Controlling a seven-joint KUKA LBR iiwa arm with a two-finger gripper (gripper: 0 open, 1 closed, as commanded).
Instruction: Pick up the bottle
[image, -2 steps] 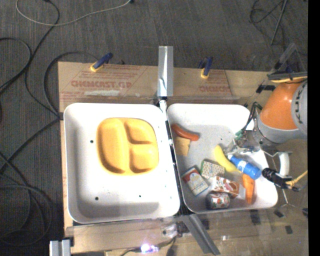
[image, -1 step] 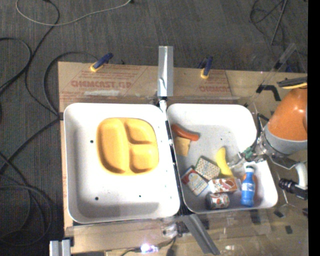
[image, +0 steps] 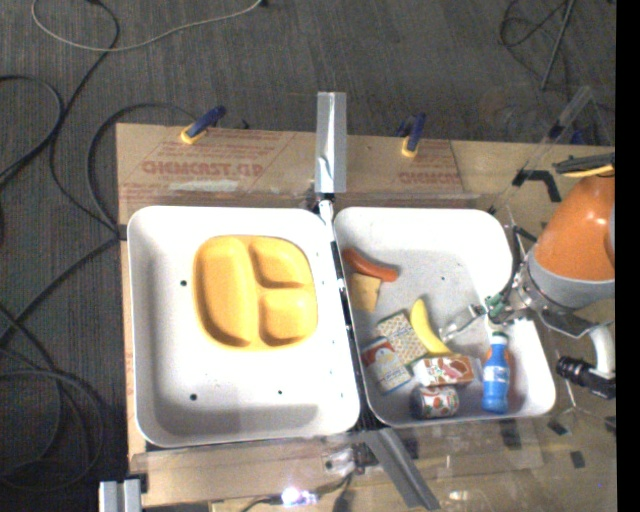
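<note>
A small blue bottle (image: 495, 376) with a white label and an orange cap lies in the front right corner of the right bin (image: 430, 232), cap pointing to the back. The grey arm with its orange band (image: 585, 238) comes in over the bin's right rim. My gripper (image: 478, 314) hangs low over the bin's right side, just behind the bottle's cap and to the right of the banana (image: 430, 327). Nothing shows held in it.
The right bin also holds an orange sausage (image: 371, 266), a patterned packet (image: 402, 337), a small carton (image: 444, 370), a can (image: 435, 402) and a blue-edged box (image: 388, 368), all crowded left of the bottle. A yellow divided tray (image: 256, 289) sits in the left bin (image: 160, 400).
</note>
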